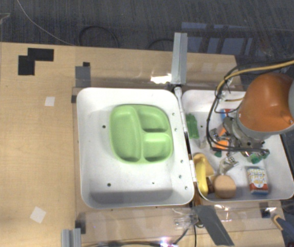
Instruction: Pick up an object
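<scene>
Pincer (230, 161) over right bin (286, 189): banana (202, 170), carton (257, 180); left bin (93, 189): green tray (139, 133).

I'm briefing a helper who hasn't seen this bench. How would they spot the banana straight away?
Look at the right-hand white bin, the one the arm reaches into. Along its left wall near the front corner lies the banana, lengthwise beside the divider. It is the one long yellow thing there, next to a round brown ball-like object and below a slim green item.
</scene>
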Controlling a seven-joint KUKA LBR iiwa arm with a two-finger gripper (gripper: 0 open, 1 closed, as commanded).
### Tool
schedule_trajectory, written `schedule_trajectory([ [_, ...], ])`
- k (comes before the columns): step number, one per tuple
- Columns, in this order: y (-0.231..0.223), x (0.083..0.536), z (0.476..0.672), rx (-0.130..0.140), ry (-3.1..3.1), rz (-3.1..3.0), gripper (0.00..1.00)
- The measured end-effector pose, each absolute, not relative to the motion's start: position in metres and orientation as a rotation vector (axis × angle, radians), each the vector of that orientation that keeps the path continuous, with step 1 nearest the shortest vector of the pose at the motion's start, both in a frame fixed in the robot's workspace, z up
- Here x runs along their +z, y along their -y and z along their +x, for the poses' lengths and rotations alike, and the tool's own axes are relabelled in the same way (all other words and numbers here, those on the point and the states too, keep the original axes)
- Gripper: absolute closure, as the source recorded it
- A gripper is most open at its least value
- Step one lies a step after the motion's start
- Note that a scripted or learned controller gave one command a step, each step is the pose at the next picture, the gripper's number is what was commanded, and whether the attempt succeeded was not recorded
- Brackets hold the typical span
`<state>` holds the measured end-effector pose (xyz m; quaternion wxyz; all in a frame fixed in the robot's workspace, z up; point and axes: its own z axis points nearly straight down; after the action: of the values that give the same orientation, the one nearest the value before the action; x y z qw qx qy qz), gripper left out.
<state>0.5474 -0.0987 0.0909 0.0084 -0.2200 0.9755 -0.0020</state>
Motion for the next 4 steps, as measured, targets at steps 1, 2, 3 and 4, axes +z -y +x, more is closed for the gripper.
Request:
schedule_trajectory([
  [1, 0.095, 0.090, 0.589, -0.007, -3.029, -0.771, 0.00],
  [2, 0.103, 0.091, 0.559, -0.006, -3.066, -0.596, 0.00],
  [3, 0.153, 0.111, 0.562, -0.007, -3.094, -0.488, 0.00],
  [4, 0.104, 0.091, 0.560, -0.005, -3.109, -0.320, 0.00],
])
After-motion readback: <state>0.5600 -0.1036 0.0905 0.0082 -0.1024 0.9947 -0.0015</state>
